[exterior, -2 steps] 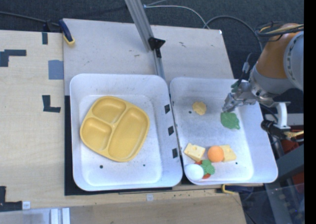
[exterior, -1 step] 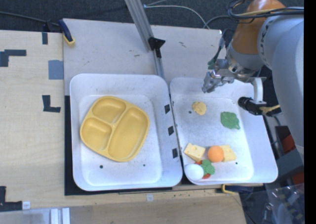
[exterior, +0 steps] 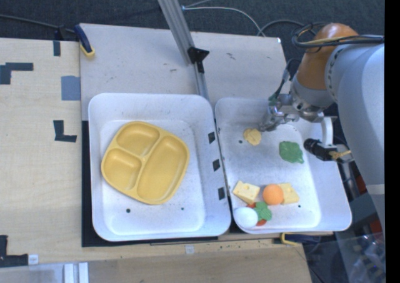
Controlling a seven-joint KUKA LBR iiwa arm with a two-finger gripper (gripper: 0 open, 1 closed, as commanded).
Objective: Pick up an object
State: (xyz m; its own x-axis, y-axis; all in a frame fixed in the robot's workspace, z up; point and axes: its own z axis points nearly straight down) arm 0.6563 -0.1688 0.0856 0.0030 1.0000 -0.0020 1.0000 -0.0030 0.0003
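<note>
My gripper (exterior: pixel 271 123) reaches down into the far part of the right bin (exterior: pixel 325 213). It hangs just right of, and slightly beyond, a small tan-yellow food piece (exterior: pixel 252 136) lying on the bin floor. Whether it touches that piece is unclear. A green leafy piece (exterior: pixel 291 151) lies to the right of the gripper tip. Clustered at the near end of the bin are a yellow cheese wedge (exterior: pixel 245 192), an orange ball (exterior: pixel 272 194), a second yellow block (exterior: pixel 289 195), a white egg (exterior: pixel 245 216) and a small red and green item (exterior: pixel 263 212).
The left bin (exterior: pixel 106 213) holds a yellow divided plate (exterior: pixel 145 161). A slanted metal pole (exterior: pixel 172 10) stands behind the bins. The grey arm with its orange band (exterior: pixel 325 57) crowds the right bin's far right corner. Cables lie behind the bench.
</note>
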